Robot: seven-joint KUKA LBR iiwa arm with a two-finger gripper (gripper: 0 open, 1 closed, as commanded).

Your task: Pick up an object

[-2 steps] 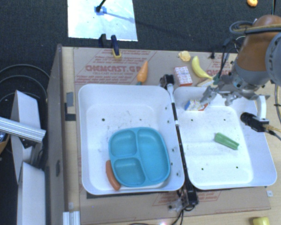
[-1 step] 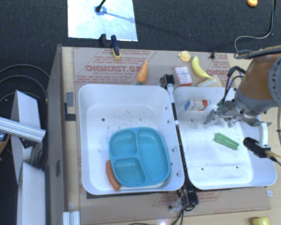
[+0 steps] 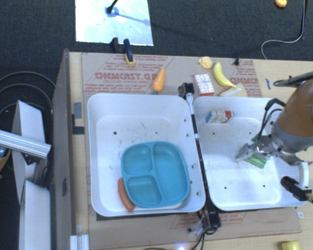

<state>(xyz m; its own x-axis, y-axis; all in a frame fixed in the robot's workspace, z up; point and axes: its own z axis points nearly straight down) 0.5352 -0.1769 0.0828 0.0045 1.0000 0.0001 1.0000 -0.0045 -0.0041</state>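
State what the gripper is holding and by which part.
Cannot be told: the gripper sits over a green object in the right bin, but no grip is visible.

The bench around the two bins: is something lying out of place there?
Yes. A carrot, a small box and a banana lie on the cardboard behind the bins, not inside them.

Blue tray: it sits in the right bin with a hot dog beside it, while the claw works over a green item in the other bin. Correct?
Not quite. The camera view shows the blue tray in the left bin, not the right, with the hot dog beside it. The claw works over the green item in the right bin.
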